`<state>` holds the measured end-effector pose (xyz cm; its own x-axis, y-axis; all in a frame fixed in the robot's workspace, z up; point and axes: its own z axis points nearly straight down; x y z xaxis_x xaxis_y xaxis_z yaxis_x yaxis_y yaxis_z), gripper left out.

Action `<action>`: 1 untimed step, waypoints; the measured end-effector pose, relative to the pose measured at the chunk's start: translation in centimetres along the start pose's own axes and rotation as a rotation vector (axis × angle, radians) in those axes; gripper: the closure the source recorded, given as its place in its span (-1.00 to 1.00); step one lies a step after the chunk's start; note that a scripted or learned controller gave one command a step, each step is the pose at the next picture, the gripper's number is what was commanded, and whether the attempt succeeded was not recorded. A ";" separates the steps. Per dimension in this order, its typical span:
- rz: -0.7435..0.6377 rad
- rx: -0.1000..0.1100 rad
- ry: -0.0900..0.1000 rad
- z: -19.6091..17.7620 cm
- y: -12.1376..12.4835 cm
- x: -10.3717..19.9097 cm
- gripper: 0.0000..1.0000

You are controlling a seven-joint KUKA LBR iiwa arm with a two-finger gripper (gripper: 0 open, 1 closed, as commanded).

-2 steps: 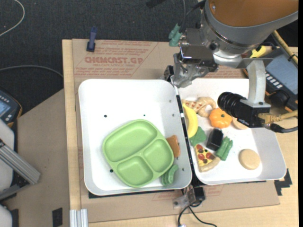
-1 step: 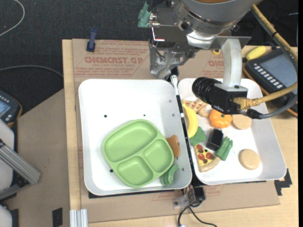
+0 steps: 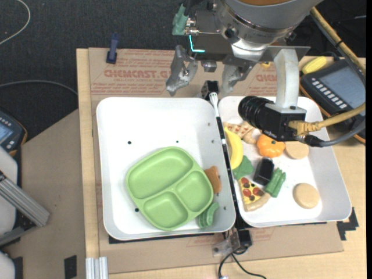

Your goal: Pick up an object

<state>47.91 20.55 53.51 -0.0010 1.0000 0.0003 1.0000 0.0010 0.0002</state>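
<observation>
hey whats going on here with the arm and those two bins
A robot arm reaches in from the right, its gripper open above the bins' far edge, holding nothing. The left bin holds a green divided plate. The right bin holds toy food: a banana, an orange, a pizza slice.

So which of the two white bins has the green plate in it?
The left bin. It holds the green divided plate, while the right bin holds small toy foods such as a banana and a pizza slice.
</observation>
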 end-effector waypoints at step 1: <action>0.000 0.014 -0.006 12.9 -0.1 2.0 -1.00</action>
<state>47.79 22.52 40.59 -0.0010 1.0000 -0.0061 0.9999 0.0009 -0.0138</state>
